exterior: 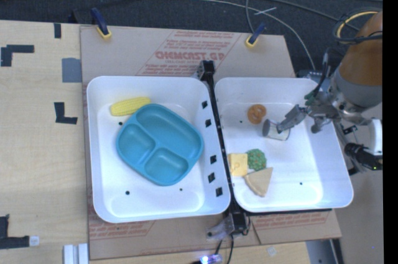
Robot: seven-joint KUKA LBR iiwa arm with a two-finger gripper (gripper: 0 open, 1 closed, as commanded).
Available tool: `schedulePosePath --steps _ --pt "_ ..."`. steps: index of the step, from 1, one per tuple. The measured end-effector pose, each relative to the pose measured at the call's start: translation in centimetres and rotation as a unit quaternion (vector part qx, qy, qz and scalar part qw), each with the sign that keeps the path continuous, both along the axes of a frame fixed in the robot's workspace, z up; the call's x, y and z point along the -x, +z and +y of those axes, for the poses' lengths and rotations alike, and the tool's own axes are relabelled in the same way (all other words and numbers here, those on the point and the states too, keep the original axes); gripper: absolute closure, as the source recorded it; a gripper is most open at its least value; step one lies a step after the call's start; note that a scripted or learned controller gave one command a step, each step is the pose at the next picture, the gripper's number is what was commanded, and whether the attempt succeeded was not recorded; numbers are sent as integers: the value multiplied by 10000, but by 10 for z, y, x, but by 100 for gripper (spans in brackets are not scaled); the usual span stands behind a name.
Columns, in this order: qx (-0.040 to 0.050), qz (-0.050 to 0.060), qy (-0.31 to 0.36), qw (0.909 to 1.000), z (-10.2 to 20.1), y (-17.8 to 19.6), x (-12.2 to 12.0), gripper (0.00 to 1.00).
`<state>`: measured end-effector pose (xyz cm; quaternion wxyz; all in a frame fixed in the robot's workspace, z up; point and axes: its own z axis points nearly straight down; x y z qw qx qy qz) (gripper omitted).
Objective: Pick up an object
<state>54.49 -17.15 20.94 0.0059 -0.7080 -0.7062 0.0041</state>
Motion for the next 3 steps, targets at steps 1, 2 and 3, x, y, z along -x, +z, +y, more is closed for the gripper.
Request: schedulePosePath --steps 1,2,3 --pt "12 -62 19 10000 0 7 -3 0" --pt "7 -34 21 10000 8 -56 -3 0" --pt "12 -43 19 10000 9 -99 -2 0"
